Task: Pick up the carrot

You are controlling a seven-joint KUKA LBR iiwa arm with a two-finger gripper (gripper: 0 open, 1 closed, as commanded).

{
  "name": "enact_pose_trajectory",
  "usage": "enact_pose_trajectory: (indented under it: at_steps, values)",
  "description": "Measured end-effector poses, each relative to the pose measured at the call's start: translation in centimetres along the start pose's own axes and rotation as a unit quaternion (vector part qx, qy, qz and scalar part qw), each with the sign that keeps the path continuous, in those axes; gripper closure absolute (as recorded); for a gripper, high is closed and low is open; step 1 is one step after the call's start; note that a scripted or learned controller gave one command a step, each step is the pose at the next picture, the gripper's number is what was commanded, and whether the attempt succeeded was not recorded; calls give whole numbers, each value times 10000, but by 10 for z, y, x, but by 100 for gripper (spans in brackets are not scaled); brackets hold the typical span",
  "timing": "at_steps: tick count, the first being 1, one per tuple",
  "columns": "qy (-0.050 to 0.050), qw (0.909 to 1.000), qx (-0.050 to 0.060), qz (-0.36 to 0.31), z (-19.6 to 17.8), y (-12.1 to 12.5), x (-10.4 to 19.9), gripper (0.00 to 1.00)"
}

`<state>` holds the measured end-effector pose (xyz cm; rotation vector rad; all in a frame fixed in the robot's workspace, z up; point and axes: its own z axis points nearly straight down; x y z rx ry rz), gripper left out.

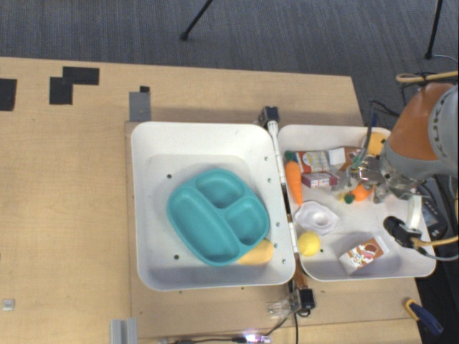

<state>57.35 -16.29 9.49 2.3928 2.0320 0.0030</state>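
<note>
The carrot (293, 182) is orange with a green top. It lies lengthwise along the left wall of the right bin (401, 269), near the divider between the two bins. My gripper (361, 178) hangs over the right half of that bin, well to the right of the carrot and apart from it. A small orange and green piece (354, 194) sits right under the gripper's tip. The grey arm with its orange band (419, 131) reaches in from the right.
The right bin also holds a red and white carton (318, 170), a white cup (317, 218), a yellow lemon (309, 244) and a small box (361, 255). The left bin (154, 192) holds a teal divided plate (217, 215) with a yellow piece (258, 254) at its edge.
</note>
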Motion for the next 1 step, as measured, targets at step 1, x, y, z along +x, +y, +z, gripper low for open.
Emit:
enact_pose_trajectory:
  at_steps: [1]
  values:
    - [2,10000,-7,-14,-10,1,1,100]
